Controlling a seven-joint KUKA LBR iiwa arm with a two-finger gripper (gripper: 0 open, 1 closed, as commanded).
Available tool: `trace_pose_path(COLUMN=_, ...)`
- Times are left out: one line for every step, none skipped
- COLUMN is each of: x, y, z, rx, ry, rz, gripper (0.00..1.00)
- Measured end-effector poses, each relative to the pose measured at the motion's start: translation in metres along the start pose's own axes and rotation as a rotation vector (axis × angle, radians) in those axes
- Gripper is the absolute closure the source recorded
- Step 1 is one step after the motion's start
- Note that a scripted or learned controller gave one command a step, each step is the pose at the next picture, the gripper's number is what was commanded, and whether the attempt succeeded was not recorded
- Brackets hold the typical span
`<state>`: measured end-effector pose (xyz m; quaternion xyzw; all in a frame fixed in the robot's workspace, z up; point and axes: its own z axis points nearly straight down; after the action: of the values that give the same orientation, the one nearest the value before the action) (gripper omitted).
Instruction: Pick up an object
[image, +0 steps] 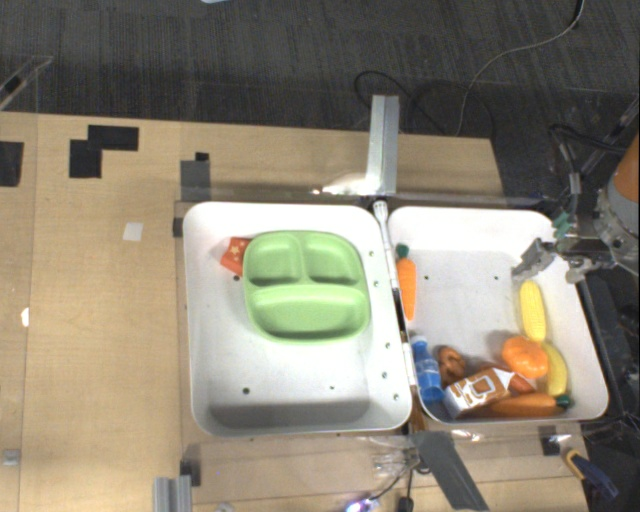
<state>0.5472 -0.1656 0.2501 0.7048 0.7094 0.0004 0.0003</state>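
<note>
Pre-grasp stage: claw (540, 257) is hovering at the right bin's (470, 225) upper-right rim, carrying nothing. Can't tell if it's open or closed from this angle. Candidates are sitting in that bin: corn cob (533, 309) just below the claw, orange (524, 357) and a banana (555, 371) further down, a carrot (406, 283) by the divider. Left bin (210, 300) is holding a green tray (304, 283). Next move, my read: shifting over the corn, aligning across its narrow width, descending.

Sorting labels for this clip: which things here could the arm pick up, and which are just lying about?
For the job: pincer, corn cob, orange, carrot, blue bottle, carton, all in the right bin.
Lying about: green divided plate, red piece, left bin.
</note>
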Motion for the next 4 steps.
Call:
trace_pose_path(x=0.001, y=0.002, z=-0.01, rx=-0.003, ry=0.0, rz=-0.004, gripper=1.0)
trace_pose_path(x=0.028, y=0.023, z=0.02, rx=0.001, ry=-0.001, rz=0.67, gripper=1.0)
trace_pose_path(x=0.079, y=0.051, z=0.12, rx=0.004, ry=0.0, rz=0.541, gripper=1.0)
trace_pose_path(x=0.061, y=0.008, z=0.159, rx=-0.011, ry=0.002, rz=0.184, gripper=1.0)
